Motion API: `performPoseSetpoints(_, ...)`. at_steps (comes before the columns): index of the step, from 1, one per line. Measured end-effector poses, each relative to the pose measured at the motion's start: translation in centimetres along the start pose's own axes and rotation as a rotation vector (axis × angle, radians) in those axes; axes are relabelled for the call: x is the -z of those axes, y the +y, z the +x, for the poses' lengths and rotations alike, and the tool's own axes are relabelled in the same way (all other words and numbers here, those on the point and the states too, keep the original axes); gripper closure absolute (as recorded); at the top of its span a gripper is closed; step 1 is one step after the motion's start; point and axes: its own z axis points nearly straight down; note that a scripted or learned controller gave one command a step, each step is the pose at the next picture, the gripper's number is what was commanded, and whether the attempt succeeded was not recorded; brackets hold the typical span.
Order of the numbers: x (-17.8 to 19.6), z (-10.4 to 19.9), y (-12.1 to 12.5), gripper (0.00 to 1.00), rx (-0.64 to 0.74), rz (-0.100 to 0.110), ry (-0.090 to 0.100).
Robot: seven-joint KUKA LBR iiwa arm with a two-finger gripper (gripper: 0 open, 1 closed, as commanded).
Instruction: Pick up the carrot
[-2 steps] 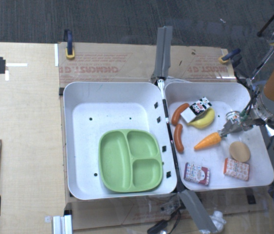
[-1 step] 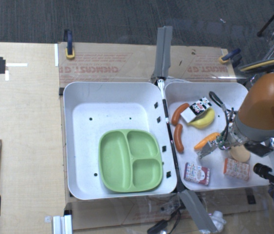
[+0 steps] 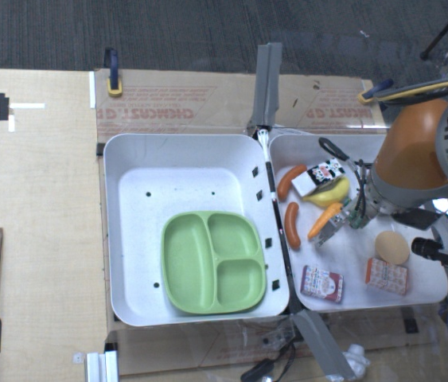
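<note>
The small orange carrot point(image 3: 324, 220) lies slanted just below the banana point(image 3: 329, 192); the claw point(image 3: 336, 226) touches it, grip unclear. Two sausages point(image 3: 291, 224) lie left of the banana.

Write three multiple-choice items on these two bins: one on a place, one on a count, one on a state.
1. Where does the green three-compartment plastic plate lie?
A. in the left white bin
B. in the right white bin
C. on the bench

2. How many long red sausages lie in the right bin?
A. one
B. two
C. four

3. How does the small orange carrot stand to the grey two-finger gripper?
A. lifted high above the bin
B. lying on the plate
C. low in the bin, at the gripper's tip

Answers: 1 A, the plate sits on the left bin's floor. 2 B, one sausage above, one below. 3 C, the carrot lies beside the fingertips.
</note>
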Motion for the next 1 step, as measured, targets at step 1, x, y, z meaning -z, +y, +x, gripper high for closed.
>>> performPoseSetpoints(1, 0.63, -0.08, -0.06, 1.0, -0.004, 0.002, 0.003)
